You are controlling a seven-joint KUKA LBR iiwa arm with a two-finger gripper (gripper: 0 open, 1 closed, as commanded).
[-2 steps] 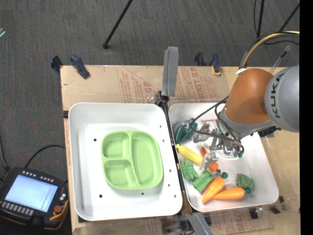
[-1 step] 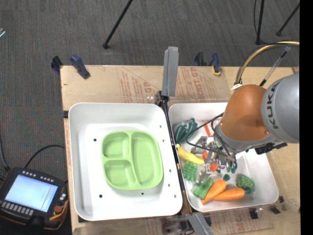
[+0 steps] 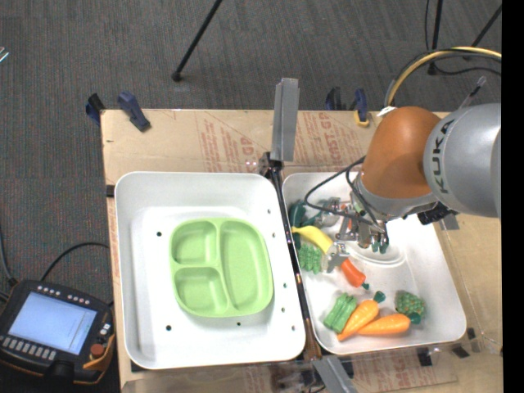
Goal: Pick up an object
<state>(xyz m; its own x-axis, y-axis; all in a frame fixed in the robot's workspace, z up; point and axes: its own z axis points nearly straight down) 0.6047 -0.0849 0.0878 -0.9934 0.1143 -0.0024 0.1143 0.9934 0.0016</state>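
Gripper: I see the gripper [image 3: 350, 250] low inside the right bin [image 3: 434, 289], arm coming in from the right with its orange band above the wrist; whether its fingers are wide or narrow I cannot tell, since wrist hardware and cables hide them
Small carrot: a short orange carrot [image 3: 354, 273] with a dark tip lies just below the gripper, slanted toward the lower right; I cannot tell if the tool touches it
Banana: a yellow banana [image 3: 313, 236] sits just left of the gripper, close against the bin's left wall
Green cluster: a knobbly green piece [image 3: 310, 258] lies right under the banana, crowding the left side of the gripper
Dark green piece: a darker item [image 3: 296, 215] is tucked in the corner above the banana
Lower pile: two long carrots [image 3: 372, 319] lie crossed near the front wall, with a green pod [image 3: 339, 311] touching their left end and a broccoli-like piece [image 3: 411, 304] at their right
Left bin: the left bin [image 3: 131, 301] holds a light green divided plate [image 3: 221, 267], well apart from the arm
Off the bench: a teach pendant [image 3: 53, 326] rests on the floor at lower left
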